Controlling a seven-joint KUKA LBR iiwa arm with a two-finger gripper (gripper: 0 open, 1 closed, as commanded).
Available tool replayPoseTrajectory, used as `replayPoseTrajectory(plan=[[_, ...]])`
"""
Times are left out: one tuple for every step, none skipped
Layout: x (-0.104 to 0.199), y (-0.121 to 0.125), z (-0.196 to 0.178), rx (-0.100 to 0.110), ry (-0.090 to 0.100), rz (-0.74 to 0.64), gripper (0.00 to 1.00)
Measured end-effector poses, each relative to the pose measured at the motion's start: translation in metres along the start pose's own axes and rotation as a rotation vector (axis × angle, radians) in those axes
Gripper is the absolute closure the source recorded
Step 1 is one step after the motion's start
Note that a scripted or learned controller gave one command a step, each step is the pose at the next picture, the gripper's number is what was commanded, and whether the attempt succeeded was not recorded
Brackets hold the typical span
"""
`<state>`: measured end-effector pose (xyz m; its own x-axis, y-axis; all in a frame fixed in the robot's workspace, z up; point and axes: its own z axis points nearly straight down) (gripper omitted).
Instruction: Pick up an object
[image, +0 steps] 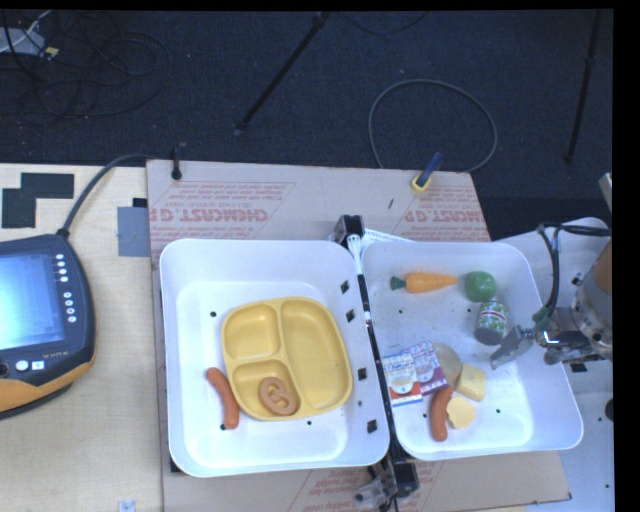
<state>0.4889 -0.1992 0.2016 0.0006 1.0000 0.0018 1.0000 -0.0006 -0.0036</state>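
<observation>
While the grey arm reaches in over the right edge of the right-hand white plastic bin (540, 425), I see its two-finger gripper (520, 345) low over that bin's right side, metal fingers pointing toward the bin's middle. The tips sit just beside a small printed can (491, 320), but nothing lies between them, and I cannot tell from here whether they are spread or closed.

The things I could pick are all in this right bin. An orange plastic carrot (427, 283) lies along the far edge, with a round green ball-like fruit (479, 285) just beside its right end; the can is just below that green fruit. Toward the bin's near left corner lies a flat printed packet in white, red and purple (411, 372). Right of the packet are a tan round disc (447, 358), a pale yellow cheese-like wedge (470, 382), and nearer the front edge a red-orange sausage (439, 413) touching a second pale yellow piece (460, 412).

The left-hand white plastic bin (190, 290) holds a yellow divided plastic tray (315, 350) near its centre. A brown pretzel-shaped toy (279, 396) rests in the tray's near compartment, and a second red-orange sausage (224, 397) lies on the bin floor just off the tray's near left corner.
</observation>
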Motion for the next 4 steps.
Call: replayPoseTrajectory(plan=[[-0.002, 0.059, 0.116, -0.001, 0.0, -0.004, 0.0], [0.02, 0.135, 0.113, -0.008, -0.002, -0.006, 0.0], [0.067, 0.042, 0.113, 0.002, 0.002, 0.001, 0.0], [0.035, 0.081, 0.113, -0.004, -0.002, -0.001, 0.0]])
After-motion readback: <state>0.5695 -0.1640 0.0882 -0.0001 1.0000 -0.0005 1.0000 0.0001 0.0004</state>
